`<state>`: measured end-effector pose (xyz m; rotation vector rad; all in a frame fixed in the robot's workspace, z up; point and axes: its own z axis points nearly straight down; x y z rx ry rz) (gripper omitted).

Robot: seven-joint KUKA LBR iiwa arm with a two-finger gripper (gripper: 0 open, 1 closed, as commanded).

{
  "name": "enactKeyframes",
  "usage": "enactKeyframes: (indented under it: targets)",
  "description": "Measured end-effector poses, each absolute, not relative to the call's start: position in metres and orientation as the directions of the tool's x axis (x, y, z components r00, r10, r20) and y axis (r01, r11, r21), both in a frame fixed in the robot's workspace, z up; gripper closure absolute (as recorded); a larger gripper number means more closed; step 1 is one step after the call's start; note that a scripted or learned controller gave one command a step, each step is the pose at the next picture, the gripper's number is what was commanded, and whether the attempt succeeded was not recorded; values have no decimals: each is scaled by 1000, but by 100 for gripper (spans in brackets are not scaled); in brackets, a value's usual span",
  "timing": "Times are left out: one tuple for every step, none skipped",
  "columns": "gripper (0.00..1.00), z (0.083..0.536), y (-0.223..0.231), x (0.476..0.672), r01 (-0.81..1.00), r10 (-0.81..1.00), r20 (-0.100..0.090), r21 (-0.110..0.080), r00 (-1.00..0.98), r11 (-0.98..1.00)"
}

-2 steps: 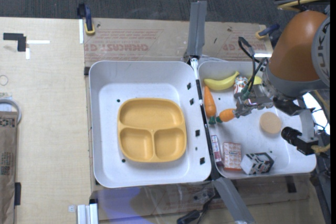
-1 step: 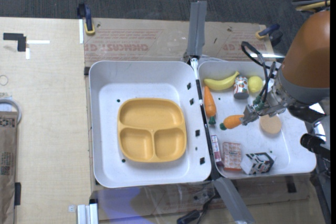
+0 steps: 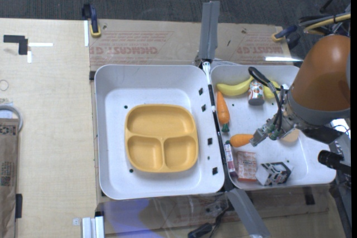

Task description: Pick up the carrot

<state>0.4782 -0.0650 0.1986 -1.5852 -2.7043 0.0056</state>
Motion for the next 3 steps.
enactKeyframes:
  targets:
    - [0, 199, -65, 478, 872, 872, 4, -6, -489, 489]
    - [0, 89, -148, 554, 823, 823, 2, -2, -568, 568]
    - [100, 94, -149, 554, 825, 825, 5, -4, -565, 565]
